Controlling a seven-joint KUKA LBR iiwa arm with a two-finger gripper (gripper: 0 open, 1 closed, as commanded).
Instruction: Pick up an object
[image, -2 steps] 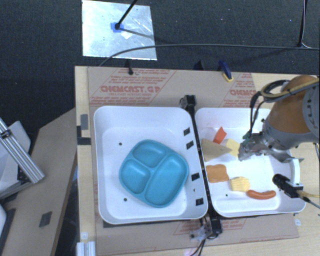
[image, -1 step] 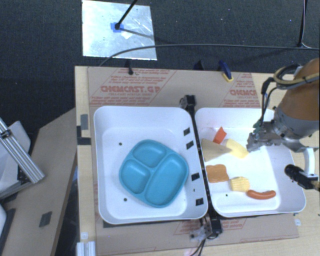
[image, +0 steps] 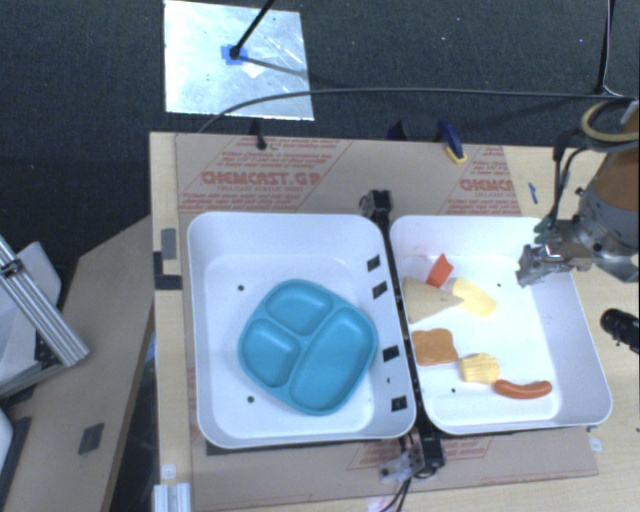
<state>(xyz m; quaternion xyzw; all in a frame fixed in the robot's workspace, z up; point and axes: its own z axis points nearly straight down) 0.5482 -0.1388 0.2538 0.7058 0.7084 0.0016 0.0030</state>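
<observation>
Gripper (image: 532, 266), grip state unclear, hovers right of the yellow wedge (image: 474, 298).

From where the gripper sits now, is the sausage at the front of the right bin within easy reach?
Probably yes. The gripper is at the right bin's far right edge, and the sausage lies apart from the other food near the front wall, with nothing above or between. The nearby wall may crowd the fingers slightly.

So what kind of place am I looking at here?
Most likely a robotics lab test bench: two white bins on a cardboard sheet, toy food such as a sausage, loose cables, and the gripper at the right.
</observation>
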